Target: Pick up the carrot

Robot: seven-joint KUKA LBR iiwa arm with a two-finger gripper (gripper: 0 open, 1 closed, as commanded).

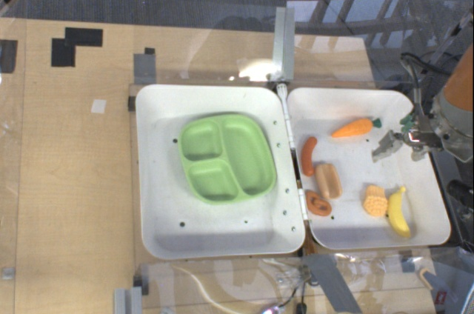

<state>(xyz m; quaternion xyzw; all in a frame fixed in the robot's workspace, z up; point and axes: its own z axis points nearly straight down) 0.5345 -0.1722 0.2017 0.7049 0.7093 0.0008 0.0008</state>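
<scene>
Orange plastic carrot with green top (353, 129) was seen lying in right white bin (348, 235), upper part, tilted, apart from other toys. Claw (394, 144) was held just right of it, above bin floor; open or closed could not be told. Risk judged: slanted carrot nudged aside, red sausage (308, 155) near.
</scene>
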